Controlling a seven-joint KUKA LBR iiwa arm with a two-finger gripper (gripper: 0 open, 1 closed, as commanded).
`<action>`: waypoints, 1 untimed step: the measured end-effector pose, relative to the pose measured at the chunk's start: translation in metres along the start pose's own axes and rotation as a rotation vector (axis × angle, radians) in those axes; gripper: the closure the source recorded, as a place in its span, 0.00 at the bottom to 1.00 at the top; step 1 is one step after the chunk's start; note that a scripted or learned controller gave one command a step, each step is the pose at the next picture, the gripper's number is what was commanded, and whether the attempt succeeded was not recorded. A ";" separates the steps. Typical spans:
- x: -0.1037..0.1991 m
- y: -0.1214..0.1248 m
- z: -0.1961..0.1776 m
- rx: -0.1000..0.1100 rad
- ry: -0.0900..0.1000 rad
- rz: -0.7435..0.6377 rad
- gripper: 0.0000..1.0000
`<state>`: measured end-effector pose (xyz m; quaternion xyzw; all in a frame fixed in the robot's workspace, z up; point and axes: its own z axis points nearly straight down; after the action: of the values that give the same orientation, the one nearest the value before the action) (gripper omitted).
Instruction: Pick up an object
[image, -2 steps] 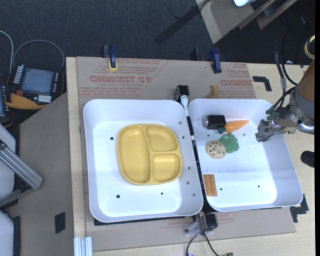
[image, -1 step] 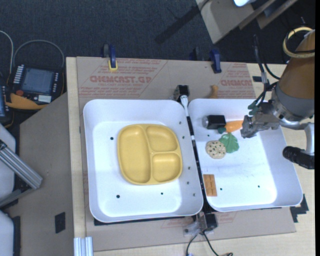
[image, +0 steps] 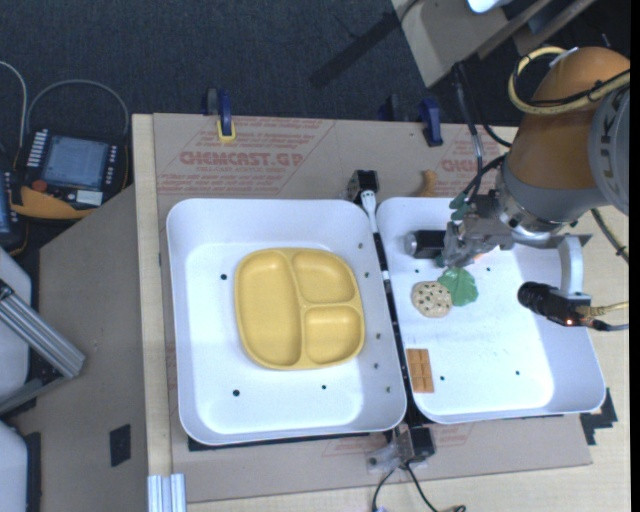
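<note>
At the far left, beside the counter (image: 150, 300), we see a handheld pendant with a lit screen (image: 72, 165) lying on the dark floor. Next comes the left bin (image: 195, 300), and in its middle sits a yellow divided plate (image: 298, 306), flat and with three compartments. It is wide and shallow, and we judge its low rim would give a two-finger grasp little to bite on.

Crossing the seam between the bins, we reach the right bin (image: 560, 385). Near its left wall lies a round cookie (image: 432, 298) with dark chips, and touching its right edge is a green leafy piece (image: 461, 285). An orange tag (image: 419, 370) lies lower down by the same wall, well apart from both.

The gripper (image: 462, 250) hangs just above the green piece, at the end of the grey arm (image: 560, 150). We cannot tell how it stands, nor whether it has the green piece.

We take the green piece, or the cookie next to it, as the thing to lift. Both look small and light. The cookie seems stiff and flat, best pinched across its rim. The green piece looks soft and thin, so it may fold or slip; we would close on its thickest part, away from the cookie, so the two are not dragged together.
</note>
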<state>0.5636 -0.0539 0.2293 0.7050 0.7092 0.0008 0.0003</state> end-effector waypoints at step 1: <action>0.046 0.011 -0.003 -0.001 0.000 0.000 1.00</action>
<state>0.5740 -0.0079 0.2325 0.7050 0.7092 0.0013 0.0004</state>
